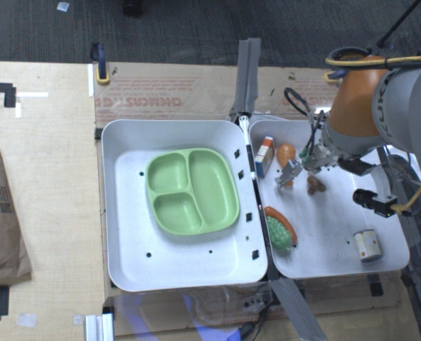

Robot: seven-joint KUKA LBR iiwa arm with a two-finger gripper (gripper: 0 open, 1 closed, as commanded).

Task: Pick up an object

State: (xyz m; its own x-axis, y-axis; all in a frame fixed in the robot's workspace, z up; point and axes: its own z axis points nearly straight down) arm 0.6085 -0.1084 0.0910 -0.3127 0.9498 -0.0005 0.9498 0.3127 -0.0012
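My gripper hangs over the upper left part of the right bin, reaching in from the right under the grey and orange arm. Just above and left of its tip lies a small orange rounded object. A brown lump sits just to the right of the tip. A red, white and blue box stands against the bin's left wall. An orange carrot-like piece with a green leafy object lies at the lower left. A small white can rests at the lower right.
The left bin holds a light green divided plate. A grey divider post rises between the bins at the back. A brown paper bag lies on the bench at far left. Cables loop near the arm's wrist.
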